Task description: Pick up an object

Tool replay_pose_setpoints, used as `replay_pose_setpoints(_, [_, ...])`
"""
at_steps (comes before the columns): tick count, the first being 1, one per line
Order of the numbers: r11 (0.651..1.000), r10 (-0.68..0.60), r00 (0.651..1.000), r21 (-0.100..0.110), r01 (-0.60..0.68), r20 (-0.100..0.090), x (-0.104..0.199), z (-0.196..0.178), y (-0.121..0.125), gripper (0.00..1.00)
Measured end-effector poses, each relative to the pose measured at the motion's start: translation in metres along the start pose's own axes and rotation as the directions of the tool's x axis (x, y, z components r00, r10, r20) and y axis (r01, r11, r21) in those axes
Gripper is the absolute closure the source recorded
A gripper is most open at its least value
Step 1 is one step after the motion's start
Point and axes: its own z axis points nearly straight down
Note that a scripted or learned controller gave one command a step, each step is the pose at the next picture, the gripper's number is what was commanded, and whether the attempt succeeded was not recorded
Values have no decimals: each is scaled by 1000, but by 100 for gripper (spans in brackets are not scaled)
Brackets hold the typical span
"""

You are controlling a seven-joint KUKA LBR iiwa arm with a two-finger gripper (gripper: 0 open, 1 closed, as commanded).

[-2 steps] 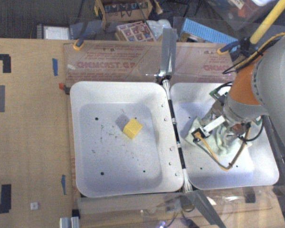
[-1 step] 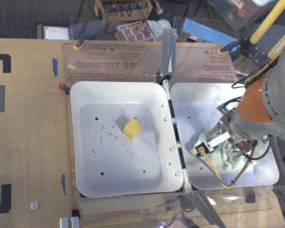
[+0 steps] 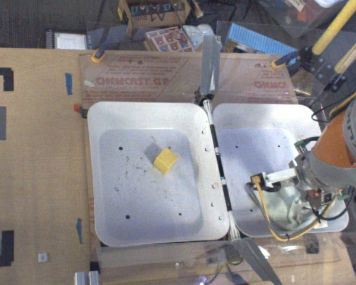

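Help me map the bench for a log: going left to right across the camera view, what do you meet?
Left bin → yellow block → right bin → gripper, low over the right bin's near right corner.

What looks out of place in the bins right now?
Only one mismatch: the yellow block lies alone in the left bin, while the arm hangs over the right bin, away from it. Nothing looks spilled or damaged.
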Motion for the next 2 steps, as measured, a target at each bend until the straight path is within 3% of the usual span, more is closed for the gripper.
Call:
replay_pose_setpoints(1, [1000,18,1000,-6,-18,0,4,0,-22,0])
replay_pose_setpoints(2, [1000,16,1000,0,-16,2,-11,1,45,0])
